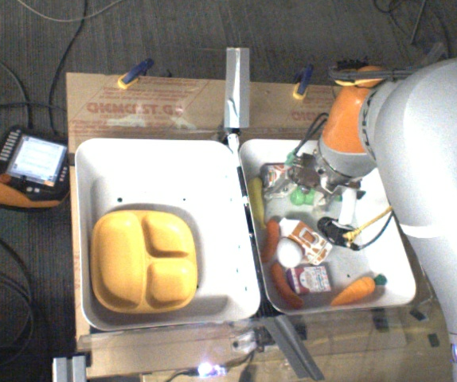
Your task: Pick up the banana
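2 white bins sit side by side on a brown board point(133, 110). Taking the divider point(236, 94) between them as the landmark: the left bin point(85, 157) lies to its left and holds 1 yellow tray point(144, 259) with 3 compartments, resting in the near half of that bin. The right bin point(404, 289) lies to the divider's right and holds the clutter.

The banana point(255, 200) lies just right of the divider, along the right bin's left wall, lengthwise and apart from the gripper. Near it, further toward the front, are 2 sausages point(271, 237), a white egg point(290, 253), an orange-and-white carton point(312, 241) and a red can point(310, 278). A carrot point(354, 290) lies well right of the divider, near the bin's front corner. A silvery packet point(275, 177) and something green point(298, 197) lie just right of the banana.

The gripper point(312, 180) hangs over the right bin's far half, right of the divider, above the packet and the green thing. How far its hand is open I cannot tell, nor whether it has hold of anything. The arm point(419, 150) comes in from well right of the divider. 1 pendant point(29, 165) lies on the floor far left of it.
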Motion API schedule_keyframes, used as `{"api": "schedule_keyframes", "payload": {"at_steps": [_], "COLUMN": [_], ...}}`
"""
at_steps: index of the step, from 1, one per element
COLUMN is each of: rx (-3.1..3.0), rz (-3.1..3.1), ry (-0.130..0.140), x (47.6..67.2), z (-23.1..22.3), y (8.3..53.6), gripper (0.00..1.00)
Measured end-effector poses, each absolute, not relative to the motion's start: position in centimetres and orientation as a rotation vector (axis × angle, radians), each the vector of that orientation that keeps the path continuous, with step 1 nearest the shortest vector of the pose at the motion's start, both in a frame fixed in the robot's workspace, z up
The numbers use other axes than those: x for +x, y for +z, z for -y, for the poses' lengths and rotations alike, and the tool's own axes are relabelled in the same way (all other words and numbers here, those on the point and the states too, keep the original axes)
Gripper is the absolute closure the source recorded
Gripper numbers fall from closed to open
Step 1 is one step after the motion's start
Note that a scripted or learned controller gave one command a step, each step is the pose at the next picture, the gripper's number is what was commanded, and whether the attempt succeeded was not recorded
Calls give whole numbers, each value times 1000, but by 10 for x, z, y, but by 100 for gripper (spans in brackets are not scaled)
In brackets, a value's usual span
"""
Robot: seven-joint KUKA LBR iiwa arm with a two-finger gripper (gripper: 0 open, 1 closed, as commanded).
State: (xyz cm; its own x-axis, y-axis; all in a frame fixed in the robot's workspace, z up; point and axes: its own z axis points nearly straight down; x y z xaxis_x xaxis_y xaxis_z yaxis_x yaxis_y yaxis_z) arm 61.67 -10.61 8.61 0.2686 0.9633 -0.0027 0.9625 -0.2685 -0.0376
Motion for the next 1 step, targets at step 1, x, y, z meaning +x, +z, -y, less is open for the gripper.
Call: {"api": "schedule_keyframes", "payload": {"at_steps": [1], "rx": [-2484], "rz": [1881], "ry": [49], "x": [615], "z": [110], "y": [95], "gripper": [100]}}
